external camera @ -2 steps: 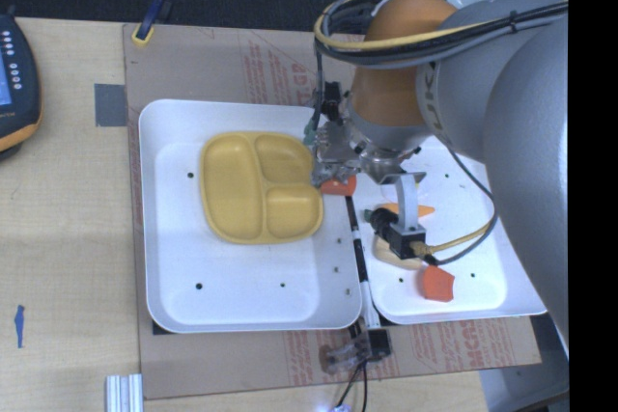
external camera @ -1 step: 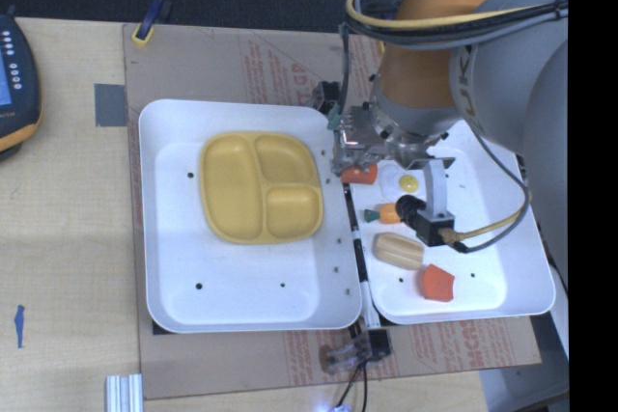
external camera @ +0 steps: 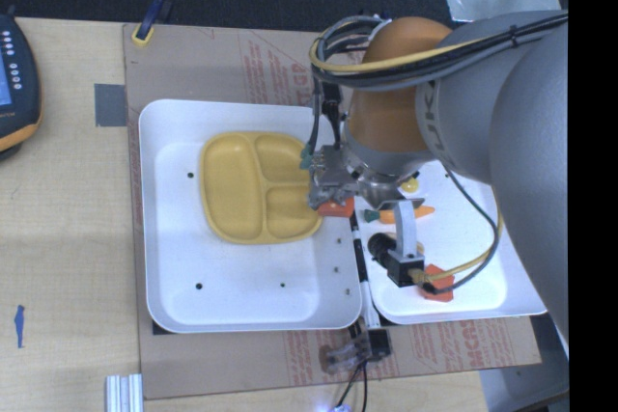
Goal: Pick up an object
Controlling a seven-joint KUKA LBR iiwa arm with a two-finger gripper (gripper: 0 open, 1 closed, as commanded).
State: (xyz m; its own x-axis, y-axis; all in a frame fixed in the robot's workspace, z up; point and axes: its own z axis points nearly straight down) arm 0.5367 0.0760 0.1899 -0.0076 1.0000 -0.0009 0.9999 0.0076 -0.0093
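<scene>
**Arm low over the seam between two bins**

The grey arm (external camera: 502,101) reaches in from the right, its orange band (external camera: 391,92) above the wrist. The jaws (external camera: 333,193) sit low at the right edge of the left bin (external camera: 164,207), just beside the yellow divided tray (external camera: 253,186), which lies flat in that bin's far half. Whether the jaws are released or clenched cannot be told, since the wrist covers them. A small orange piece (external camera: 337,206) shows just under the jaws, at the tray's right rim. In the right bin (external camera: 483,294), partly hidden by the arm, lie small orange items (external camera: 436,289). Both bins rest on the worktop (external camera: 68,256).
</scene>
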